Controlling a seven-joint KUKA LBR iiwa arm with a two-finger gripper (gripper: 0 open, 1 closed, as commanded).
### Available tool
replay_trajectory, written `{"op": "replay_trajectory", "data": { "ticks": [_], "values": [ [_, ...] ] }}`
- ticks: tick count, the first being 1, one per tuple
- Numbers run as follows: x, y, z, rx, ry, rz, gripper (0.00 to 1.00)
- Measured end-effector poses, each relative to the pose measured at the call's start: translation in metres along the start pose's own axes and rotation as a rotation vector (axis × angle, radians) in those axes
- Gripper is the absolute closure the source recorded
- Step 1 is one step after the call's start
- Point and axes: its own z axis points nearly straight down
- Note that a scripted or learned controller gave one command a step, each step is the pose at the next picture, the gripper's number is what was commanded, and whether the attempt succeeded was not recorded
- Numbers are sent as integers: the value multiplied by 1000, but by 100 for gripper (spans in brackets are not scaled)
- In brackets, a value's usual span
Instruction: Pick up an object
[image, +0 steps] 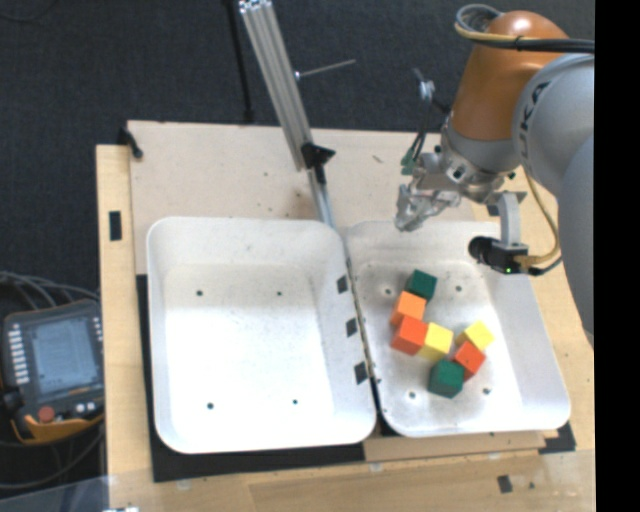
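Note:
Several small coloured blocks lie clustered in the right bin (520, 400): a dark green cube (422, 284) at the top, an orange cube (410, 306) below it, a red-orange cube (407, 335), two yellow cubes (438, 340) (479, 335), another red-orange cube (469, 357) and a green cube (446, 378) at the bottom. My gripper (410, 218) hangs above the far rim of the right bin, up and slightly left of the dark green cube, apart from all the blocks. Nothing shows between its fingers, which look close together.
The left bin (250, 330) sits beside the right one, sharing a middle rim with black clips. A slanted metal rail (285, 95) rises behind the bins. A teach pendant (55, 360) lies off the bench at the left.

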Motion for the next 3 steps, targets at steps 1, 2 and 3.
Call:
{"op": "replay_trajectory", "data": {
  "ticks": [1,2,3],
  "values": [
    [55,0,3,0,1,-1,100],
    [108,-13,13,1,0,-1,100],
    [155,-31,0,0,3,-2,100]
  ]
}}
